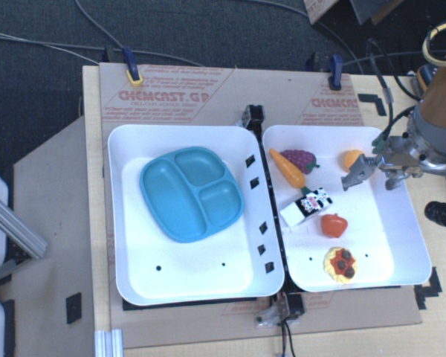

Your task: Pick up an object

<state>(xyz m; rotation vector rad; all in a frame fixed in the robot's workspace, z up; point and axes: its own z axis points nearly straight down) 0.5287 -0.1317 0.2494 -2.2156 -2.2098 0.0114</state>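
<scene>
The fingers (pixel 373 171) stand spread and hold nothing, the orange piece (pixel 351 158) just beside their left tip.

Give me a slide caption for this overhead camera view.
Gripper hovers over right bin of toy food; blue plate in left bin.

A cardboard-covered bench (pixel 208 88) bears two white bins (pixel 126 199) (side by side).

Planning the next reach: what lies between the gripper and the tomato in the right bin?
Camera view: only bare white bin floor lies between the gripper and the tomato.
</scene>
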